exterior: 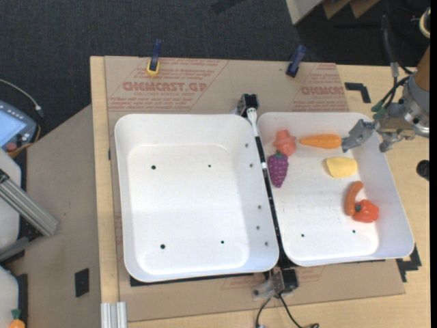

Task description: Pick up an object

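- Lettering in red on the brown board (225, 80) under my bins reads roughly "CHEMCAST GP", printed near both far corners of the tabletop (420, 203).
- Left bin (130, 203) sits beside the right bin (396, 231), rims touching.
- Right bin holds a carrot (321, 141), a pink toy (285, 143), purple grapes (278, 169), a yellow piece (341, 167) and a red-orange pepper (359, 205).
- My pincer (372, 134) hangs at the right bin's far right corner, fingers spread, gripping nothing.
- Carrot lies just left of my pincer; yellow piece sits slightly nearer the front edge.
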Robot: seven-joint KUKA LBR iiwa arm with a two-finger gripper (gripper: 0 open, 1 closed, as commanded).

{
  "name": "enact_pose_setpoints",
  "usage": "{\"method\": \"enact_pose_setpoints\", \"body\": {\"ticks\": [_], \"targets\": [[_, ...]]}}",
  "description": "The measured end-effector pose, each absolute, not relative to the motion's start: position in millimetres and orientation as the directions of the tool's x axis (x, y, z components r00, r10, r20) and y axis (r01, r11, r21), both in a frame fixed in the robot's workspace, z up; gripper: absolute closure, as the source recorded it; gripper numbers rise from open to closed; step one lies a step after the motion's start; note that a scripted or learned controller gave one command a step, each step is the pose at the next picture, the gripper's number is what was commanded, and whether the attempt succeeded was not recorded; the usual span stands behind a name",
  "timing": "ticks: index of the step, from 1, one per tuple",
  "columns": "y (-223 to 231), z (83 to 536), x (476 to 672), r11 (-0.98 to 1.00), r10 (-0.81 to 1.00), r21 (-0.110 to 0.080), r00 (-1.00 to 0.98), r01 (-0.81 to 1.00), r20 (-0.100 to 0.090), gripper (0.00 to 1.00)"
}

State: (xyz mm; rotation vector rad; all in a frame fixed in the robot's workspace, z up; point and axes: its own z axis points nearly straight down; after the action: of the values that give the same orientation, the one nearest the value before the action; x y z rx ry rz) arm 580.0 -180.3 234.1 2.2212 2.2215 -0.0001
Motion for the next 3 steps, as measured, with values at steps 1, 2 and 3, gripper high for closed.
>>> {"method": "enact_pose_setpoints", "body": {"ticks": [1, 2, 3], "targets": [[-223.7, 96.5, 603.4, -0.001, 1.0, -0.003, 0.001, 1.0, 0.003, 0.0], [-221.7, 102.4, 603.7, 0.001, 1.0, 0.0, -0.001, 1.0, 0.001, 0.0], [-221.7, 102.4, 603.7, 0.001, 1.0, 0.0, -0.001, 1.0, 0.001, 0.0]]}}
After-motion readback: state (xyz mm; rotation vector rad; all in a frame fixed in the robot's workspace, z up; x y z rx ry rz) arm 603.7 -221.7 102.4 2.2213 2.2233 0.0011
